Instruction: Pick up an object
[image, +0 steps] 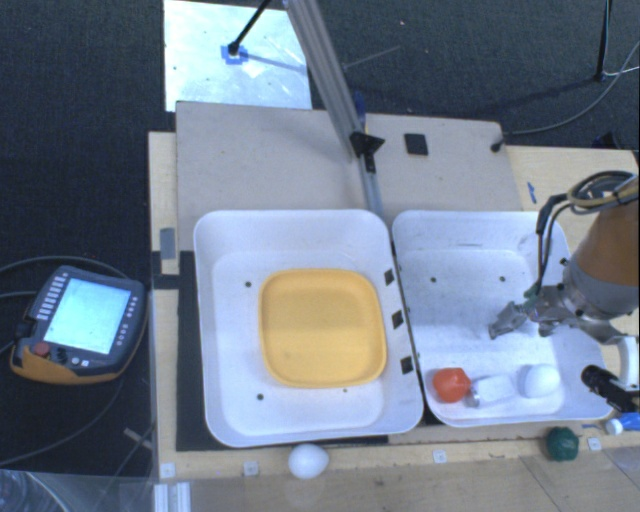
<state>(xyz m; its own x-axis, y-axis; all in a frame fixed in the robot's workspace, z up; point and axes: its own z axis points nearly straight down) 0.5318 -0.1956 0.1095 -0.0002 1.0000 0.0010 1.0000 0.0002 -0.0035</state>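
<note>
In the camera view the arm (610, 250), grey with its orange band, reaches in from the right over the right bin (470, 250). Its gripper (512, 320) hangs above that bin's right half, near the middle of its depth, pointing toward the bin's centre. The metal fingers (503, 323) appear as one small grey tip, and whether they are spread or pressed together cannot be told from here; nothing shows between them, and they are apart from every object.

Along the right bin's near edge lie three things in a row — a red-orange object (450, 384) toward the near-left corner, a small clear-and-white piece (490, 390) just beside it, and a white rounded object (540, 380) further right. All three sit nearer the front than the gripper.

The left bin (225, 300) holds a yellow square plate (323, 326) lying flat at its middle.

On the bench's front edge rest a white egg-shaped object (308, 461), below the left bin, and a dark green ball (562, 443) near the right bin's near-right corner.
</note>
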